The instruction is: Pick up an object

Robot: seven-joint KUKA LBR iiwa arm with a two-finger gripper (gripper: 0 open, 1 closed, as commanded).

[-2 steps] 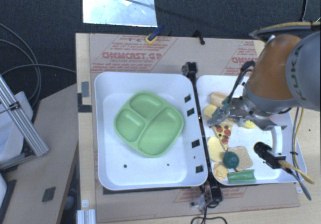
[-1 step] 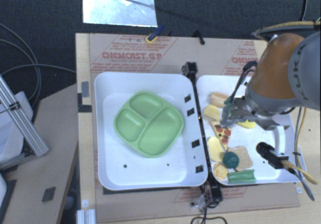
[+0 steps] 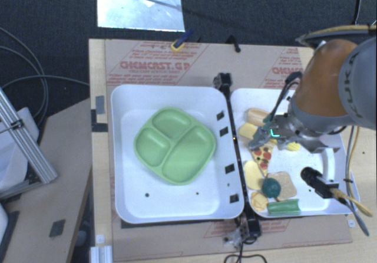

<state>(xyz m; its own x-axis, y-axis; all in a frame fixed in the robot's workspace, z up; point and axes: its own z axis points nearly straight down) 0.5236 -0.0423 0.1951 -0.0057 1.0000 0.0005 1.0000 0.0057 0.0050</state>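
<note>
Toys crowd the right bin [image 3: 336, 209] before us: nearest, a green block [image 3: 284, 207] lying long axis left-right, then a teal ball [image 3: 271, 187] and a pizza slice [image 3: 263, 154] pointing toward us. Beyond, the gripper [image 3: 272, 132] hovers above them; we cannot tell its opening. Leftward, a green divided plate [image 3: 175, 145] fills the other bin [image 3: 126, 197].
</note>
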